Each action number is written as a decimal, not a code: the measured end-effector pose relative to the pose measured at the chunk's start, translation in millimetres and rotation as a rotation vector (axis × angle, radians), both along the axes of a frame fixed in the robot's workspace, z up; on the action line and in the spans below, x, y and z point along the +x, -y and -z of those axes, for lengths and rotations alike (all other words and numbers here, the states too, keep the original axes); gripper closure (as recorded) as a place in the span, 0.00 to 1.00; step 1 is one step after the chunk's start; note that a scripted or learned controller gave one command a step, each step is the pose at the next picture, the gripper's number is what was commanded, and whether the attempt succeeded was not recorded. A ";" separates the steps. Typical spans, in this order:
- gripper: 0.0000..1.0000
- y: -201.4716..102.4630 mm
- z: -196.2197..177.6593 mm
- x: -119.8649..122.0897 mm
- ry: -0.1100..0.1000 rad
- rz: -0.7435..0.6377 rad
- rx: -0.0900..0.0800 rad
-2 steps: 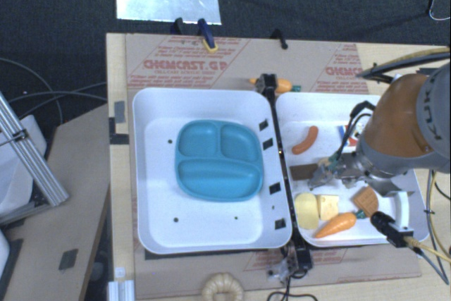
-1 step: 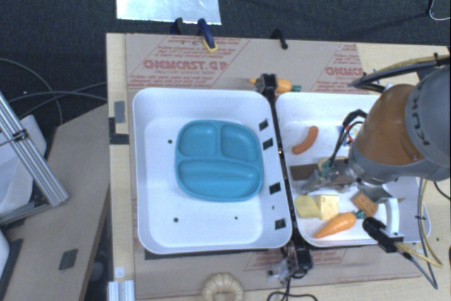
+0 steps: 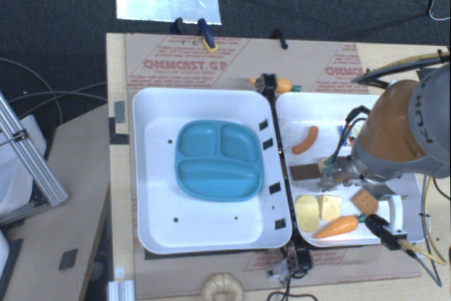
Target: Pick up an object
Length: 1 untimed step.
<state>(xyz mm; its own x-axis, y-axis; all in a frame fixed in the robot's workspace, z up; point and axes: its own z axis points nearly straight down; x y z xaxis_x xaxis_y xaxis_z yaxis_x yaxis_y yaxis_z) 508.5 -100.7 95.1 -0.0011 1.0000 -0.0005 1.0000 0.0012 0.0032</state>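
"CHEMCAST GP" on bench sheet (image 3: 184,65)

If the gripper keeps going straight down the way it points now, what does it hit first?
Likely the dark flat piece on the floor of the right bin, just under and left of the gripper. Depth is hard to judge from this slanted view; the pale yellow food lies nearer the camera, probably off that line.

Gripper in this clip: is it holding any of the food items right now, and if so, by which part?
It cannot be told. The gripper sits low in the right bin, just above the pale yellow pieces and left of the cracker, but no item shows between its fingers.
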 end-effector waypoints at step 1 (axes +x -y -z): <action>1.00 -2.3 -43.2 0.6 0.002 -0.003 0.000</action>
